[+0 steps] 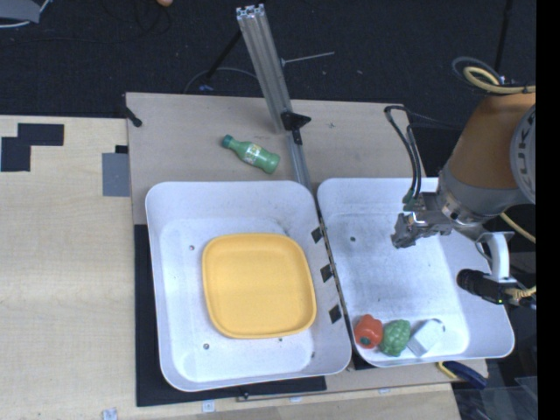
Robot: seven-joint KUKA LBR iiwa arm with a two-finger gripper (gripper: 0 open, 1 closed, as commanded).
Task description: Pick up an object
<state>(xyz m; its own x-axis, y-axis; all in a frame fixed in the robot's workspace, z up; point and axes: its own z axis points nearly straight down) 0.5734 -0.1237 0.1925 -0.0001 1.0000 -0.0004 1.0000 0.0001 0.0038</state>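
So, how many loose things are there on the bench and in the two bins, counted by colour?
Yellow: 1, the plate in the left bin
Green: 2, the bottle on the bench and a green item in the right bin
Red: 1, a red item in the right bin
White-grey: 1, a block in the right bin
Total: 5

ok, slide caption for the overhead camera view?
Grey arm's gripper hovers over right white bin; square yellow plate fills left white bin.
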